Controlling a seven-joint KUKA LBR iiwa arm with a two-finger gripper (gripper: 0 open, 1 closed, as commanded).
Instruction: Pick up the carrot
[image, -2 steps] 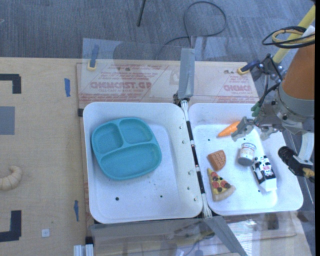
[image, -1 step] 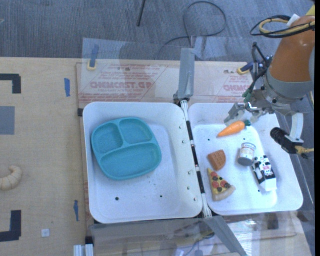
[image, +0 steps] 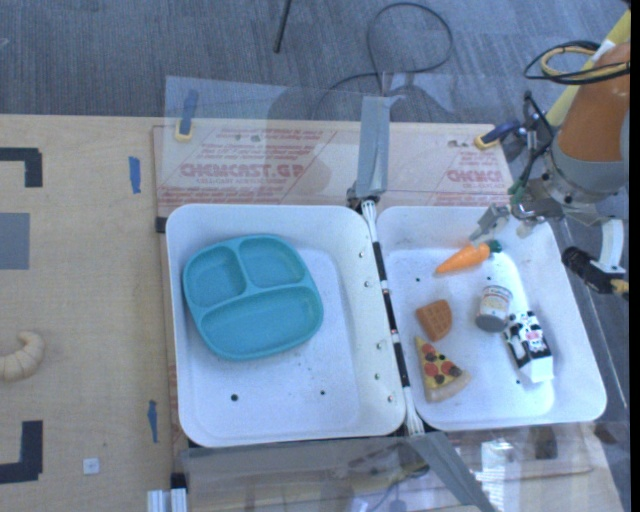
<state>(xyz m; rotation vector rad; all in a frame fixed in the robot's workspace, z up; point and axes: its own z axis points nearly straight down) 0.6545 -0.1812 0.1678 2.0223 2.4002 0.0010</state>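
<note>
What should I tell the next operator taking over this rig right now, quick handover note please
Gripper: above the far edge of the right bin, just beyond the carrot's leafy end; nothing visibly held.
Carrot: lying in the right bin's far part, beside the white bottle.
Also in that bin: waffle, pizza slice, cow-patterned carton. Teal divided plate in the left bin.
Done: approach only.
Left: descend, grasp the carrot, lift.

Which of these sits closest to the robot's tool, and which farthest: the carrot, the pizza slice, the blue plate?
Measured from the tool:
1. Carrot, right bin, just below-left of it.
2. Pizza slice, right bin's near left corner.
3. Blue plate, left bin.
</note>
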